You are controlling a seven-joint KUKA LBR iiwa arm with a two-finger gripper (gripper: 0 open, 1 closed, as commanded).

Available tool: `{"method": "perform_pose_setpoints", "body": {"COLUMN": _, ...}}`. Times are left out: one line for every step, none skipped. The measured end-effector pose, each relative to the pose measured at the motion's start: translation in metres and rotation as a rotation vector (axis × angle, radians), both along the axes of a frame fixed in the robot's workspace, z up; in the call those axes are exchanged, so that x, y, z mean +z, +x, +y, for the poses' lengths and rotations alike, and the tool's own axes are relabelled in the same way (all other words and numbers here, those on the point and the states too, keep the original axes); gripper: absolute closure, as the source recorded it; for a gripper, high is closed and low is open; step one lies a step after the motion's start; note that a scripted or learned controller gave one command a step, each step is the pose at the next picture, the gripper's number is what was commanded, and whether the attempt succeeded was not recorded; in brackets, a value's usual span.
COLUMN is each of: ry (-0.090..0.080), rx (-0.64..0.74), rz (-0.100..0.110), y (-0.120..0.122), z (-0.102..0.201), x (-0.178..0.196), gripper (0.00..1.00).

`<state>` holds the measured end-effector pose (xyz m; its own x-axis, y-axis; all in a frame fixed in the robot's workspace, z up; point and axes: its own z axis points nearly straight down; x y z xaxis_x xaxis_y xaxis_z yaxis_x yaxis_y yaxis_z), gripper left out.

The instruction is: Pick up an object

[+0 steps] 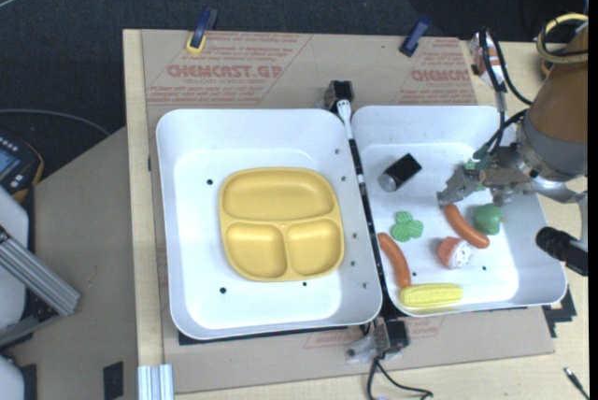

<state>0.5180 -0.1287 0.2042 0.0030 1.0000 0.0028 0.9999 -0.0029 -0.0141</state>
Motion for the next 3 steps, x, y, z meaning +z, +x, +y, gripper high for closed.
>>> {"method": "perform_pose_setpoints", "body": {"ry": -0.002, "rx": 0.003, "rz": -0.013, "y": 0.003, "z": 0.000, "x": 0.006, "gripper": 0.00}}
{"method": "perform_pose_setpoints", "body": {"ry": 0.000, "rx": 0.002, "rz": -0.005, "y": -0.006, "z": 0.001, "x": -0.054, "gripper": 0.00}}
{"method": "perform_pose_setpoints", "body": {"ry": 0.000, "rx": 0.003, "rz": -0.006, "y": -0.013, "z": 0.003, "x": -0.116, "gripper": 0.00}}
